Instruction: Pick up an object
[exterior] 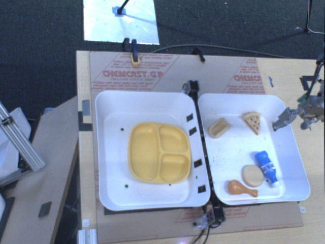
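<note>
Smooth plastic on matt board and wood

Both white bins (147,105) look like smooth, faintly glossy plastic; the yellow divided plate (160,152) in the left one is matt plastic. The toy food at right, with its blue bottle (265,165), looks smooth and moulded. Printed brown board (152,67) lies matt on the pale wood counter (84,85). At upper left, a shiny metal sheet (119,14) rests on rough dark carpet (40,34).

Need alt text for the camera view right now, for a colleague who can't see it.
The gripper hangs at the right bin's right rim, holding nothing. That bin holds a bread roll, pizza slice, blue tube, round biscuit and drumstick; the left bin holds a yellow divided plate.
</note>
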Available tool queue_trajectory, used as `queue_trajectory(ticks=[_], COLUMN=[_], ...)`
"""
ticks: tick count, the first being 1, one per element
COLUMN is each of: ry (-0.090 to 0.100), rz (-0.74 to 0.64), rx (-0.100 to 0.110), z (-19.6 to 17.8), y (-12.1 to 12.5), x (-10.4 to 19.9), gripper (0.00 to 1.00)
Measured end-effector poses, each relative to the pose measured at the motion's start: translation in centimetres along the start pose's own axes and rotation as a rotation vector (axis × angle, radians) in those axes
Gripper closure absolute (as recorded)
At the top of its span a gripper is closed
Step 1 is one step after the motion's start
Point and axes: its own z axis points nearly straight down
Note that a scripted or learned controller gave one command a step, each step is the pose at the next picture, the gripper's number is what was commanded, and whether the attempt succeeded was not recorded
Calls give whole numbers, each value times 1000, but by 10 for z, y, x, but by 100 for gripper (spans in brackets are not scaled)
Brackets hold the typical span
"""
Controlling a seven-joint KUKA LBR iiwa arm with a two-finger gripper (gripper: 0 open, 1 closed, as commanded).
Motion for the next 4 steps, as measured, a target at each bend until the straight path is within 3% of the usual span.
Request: queue_trajectory(ticks=[1,4], ry=[-2,-2], rz=[-4,-2], rx=[-11,-10], z=[-7,139], y=[2,12], x=[1,6], gripper=[0,0])
